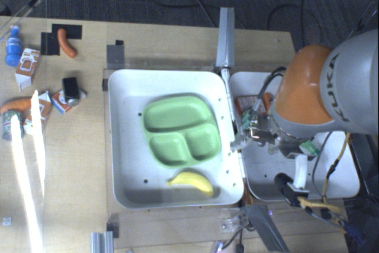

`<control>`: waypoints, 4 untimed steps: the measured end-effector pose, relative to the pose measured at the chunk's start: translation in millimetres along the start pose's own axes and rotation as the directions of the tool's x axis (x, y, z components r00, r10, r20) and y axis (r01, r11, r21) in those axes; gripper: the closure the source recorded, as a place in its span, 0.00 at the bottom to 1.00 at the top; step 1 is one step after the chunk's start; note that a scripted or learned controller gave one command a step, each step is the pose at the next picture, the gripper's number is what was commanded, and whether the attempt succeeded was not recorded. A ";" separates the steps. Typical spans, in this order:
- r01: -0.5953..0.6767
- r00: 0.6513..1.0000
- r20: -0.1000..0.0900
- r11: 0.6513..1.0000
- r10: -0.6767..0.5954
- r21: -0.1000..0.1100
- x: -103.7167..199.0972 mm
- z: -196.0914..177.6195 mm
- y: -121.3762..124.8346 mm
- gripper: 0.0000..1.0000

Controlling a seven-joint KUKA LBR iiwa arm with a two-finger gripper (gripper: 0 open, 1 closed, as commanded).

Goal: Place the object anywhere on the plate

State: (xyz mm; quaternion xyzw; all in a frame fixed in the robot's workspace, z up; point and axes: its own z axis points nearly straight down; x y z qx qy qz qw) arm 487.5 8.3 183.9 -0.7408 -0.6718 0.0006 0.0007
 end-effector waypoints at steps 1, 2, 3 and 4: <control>-0.001 1.000 0.000 1.000 0.001 0.000 0.8 -8.4 1.7 1.00; 0.086 0.996 0.001 0.996 -0.086 0.000 -49.0 2.1 74.2 1.00; 0.276 0.961 0.002 0.961 -0.276 -0.004 -86.9 -73.2 60.6 1.00; 0.366 0.931 0.002 0.931 -0.366 -0.004 -89.5 -144.0 192.6 1.00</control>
